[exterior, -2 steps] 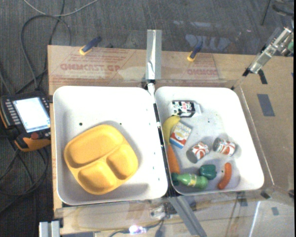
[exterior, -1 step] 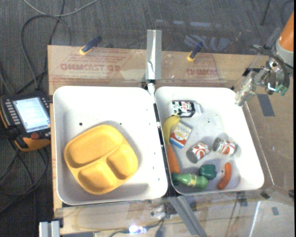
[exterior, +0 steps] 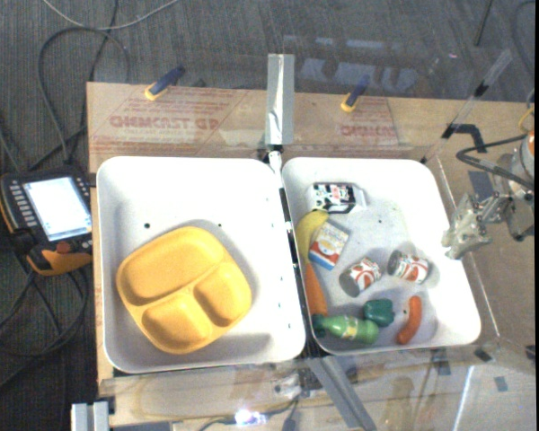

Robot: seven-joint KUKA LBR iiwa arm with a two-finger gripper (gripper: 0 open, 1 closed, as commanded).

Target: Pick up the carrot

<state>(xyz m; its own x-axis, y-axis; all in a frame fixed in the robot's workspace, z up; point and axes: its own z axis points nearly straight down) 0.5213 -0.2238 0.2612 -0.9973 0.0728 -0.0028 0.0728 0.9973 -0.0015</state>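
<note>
The carrot [exterior: 314,291] is a slim orange piece lying lengthwise along the left wall of the right bin [exterior: 449,203]. Its far end is just below a yellow banana [exterior: 308,226], and its near end touches a green vegetable [exterior: 346,328]. My gripper [exterior: 460,232] hangs over the right bin's right rim, far to the right of the carrot and apart from every object. Nothing shows in it.
The right bin also holds a dark can [exterior: 333,196], a small carton [exterior: 328,243], two red-and-white cans [exterior: 364,274] [exterior: 410,267], a green pepper [exterior: 377,311] and an orange-red sausage-shaped piece [exterior: 410,320]. A yellow divided plate [exterior: 184,287] lies in the left bin [exterior: 117,187].
</note>
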